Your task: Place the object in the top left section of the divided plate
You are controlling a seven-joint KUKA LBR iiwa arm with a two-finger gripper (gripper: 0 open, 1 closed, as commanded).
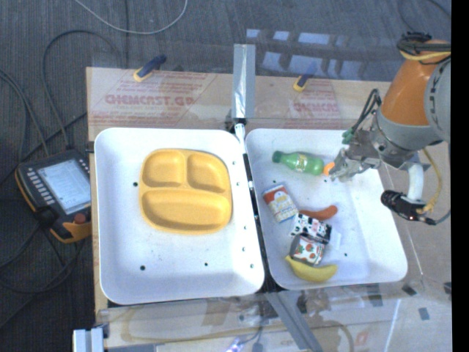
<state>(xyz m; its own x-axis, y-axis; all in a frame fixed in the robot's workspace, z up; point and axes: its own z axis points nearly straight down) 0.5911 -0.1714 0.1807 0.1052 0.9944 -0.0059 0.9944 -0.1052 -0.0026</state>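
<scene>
1. The hand hung low over the far right part of the right bin, at the end of the grey arm with its orange band. I could not tell from this slanted view how the hand was set, and nothing showed held in it.
2. Just to the left of the hand lay a green bottle, its orange cap end touching or nearly touching the hand. Its long axis ran left to right across the bin, tilted slightly, with the cap toward the hand.
3. By my reading the bottle was the likeliest thing to be picked, being the nearest; the task sentence did not name the object.
4. Nearer in the same bin, well apart from the hand, lay a small red carton, a red sausage, a printed packet, another small box and a banana.
5. The yellow divided plate sat in the left bin, well to the left of the hand, past the ridge where the two bins met.
6. Its top left section was the far left compartment, and it held nothing.
7. The coming move therefore turned on a long carry leftward over the bin edges, on the desk, after a grasp across the bottle's narrow width.
</scene>
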